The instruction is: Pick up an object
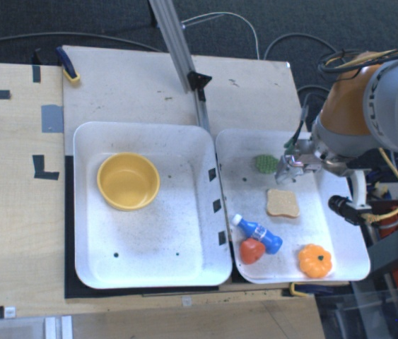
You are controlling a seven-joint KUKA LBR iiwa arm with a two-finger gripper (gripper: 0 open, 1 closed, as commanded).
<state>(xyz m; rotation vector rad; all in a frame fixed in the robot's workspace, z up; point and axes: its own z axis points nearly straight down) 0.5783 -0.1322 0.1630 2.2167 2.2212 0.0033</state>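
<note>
The right bin [340,221] holds a small green bumpy piece [266,164], a slice of toast [282,203], a blue bottle with a white cap [259,233], a red tomato-like piece [252,251] and an orange pumpkin [315,260]. A yellow bowl [128,181] sits in the left bin [184,154]. My gripper [290,169] hangs low over the right bin, just right of the green piece and above the toast. Nothing shows between its tips.
A grey metal pole [177,37] slants down from the top to the seam between the bins. Cables [276,44] trail behind the bench. A blue and yellow tool [68,65] lies at the bench's back left.
</note>
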